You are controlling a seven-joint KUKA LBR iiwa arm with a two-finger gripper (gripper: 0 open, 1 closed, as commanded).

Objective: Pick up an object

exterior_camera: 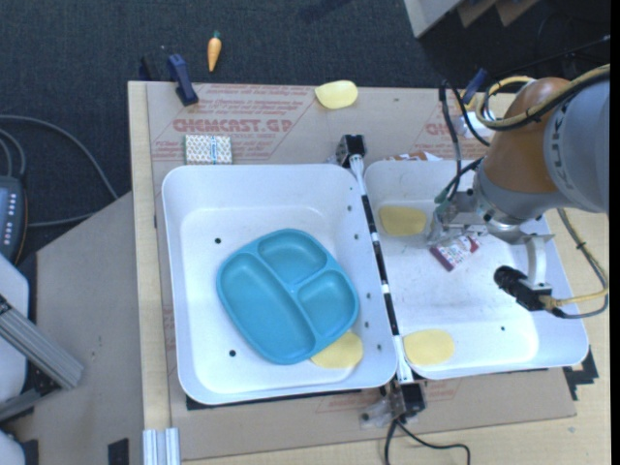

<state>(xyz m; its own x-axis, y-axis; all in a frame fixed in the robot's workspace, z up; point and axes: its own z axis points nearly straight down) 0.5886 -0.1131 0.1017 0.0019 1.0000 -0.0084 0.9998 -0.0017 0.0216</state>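
Gripper (451, 237) low in the right bin (484, 352), over a small red-and-white packet (453, 252).

Camera view: the packet lies on the bin floor just right of a pale yellow disc (401, 221) and directly under the wrist; another yellow disc (428, 346) sits well below it near the bin's front wall. Whether the jaws are parted or closed I cannot tell, since the wrist hides them. The packet looks light, thin and crinkly, likely slippery; pinching across its narrow width at the middle seems safest.
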